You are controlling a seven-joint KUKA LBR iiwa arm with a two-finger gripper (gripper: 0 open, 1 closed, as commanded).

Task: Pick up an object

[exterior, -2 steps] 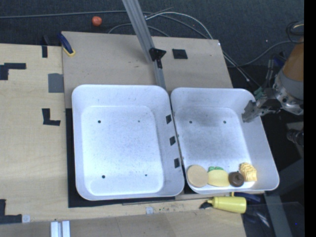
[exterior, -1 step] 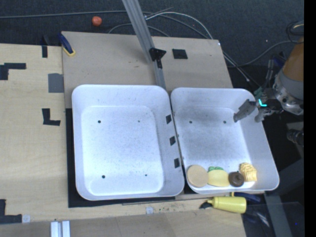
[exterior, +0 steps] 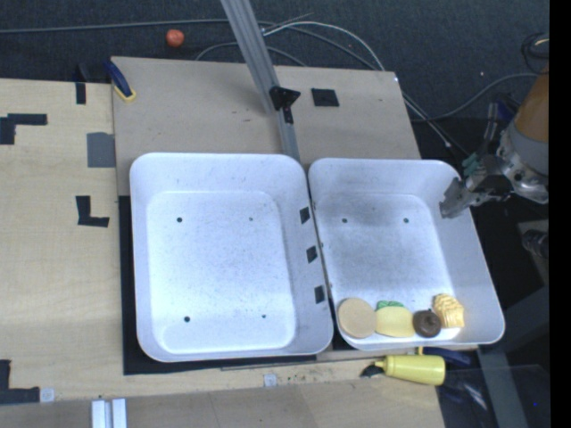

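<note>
The tool hangs over the right bin's right rim; whether it grips anything, I cannot tell.

The robot arm was grey with an orange band near its wrist. Its claw was dark grey, with thin cables behind.

Two white bins speckled grey; tan disc, green piece, yellow lump, dark brown ring.
</note>
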